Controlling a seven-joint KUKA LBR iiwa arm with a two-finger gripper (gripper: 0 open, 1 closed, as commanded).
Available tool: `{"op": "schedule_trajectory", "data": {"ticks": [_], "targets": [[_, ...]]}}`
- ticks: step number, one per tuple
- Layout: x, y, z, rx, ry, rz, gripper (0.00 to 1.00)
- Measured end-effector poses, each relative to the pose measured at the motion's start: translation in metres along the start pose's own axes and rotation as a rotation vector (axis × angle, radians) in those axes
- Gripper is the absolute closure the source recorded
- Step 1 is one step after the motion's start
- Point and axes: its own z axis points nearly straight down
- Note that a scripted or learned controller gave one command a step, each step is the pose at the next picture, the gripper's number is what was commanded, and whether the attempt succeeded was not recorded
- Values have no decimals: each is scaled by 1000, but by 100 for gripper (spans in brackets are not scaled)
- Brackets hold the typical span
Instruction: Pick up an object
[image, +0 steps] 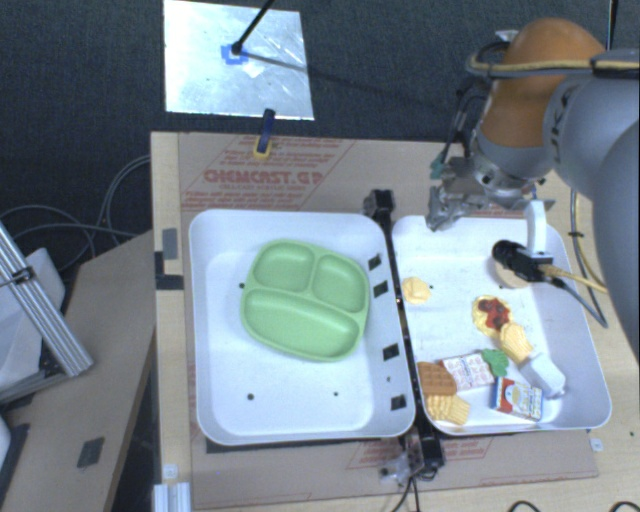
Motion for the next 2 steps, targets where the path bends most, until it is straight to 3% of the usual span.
{"op": "schedule_trajectory", "data": {"ticks": [1, 2], "targets": [[55, 2, -12, 1, 1, -1, 100], [115, 2, 3, 4, 1, -1, 100]]}}
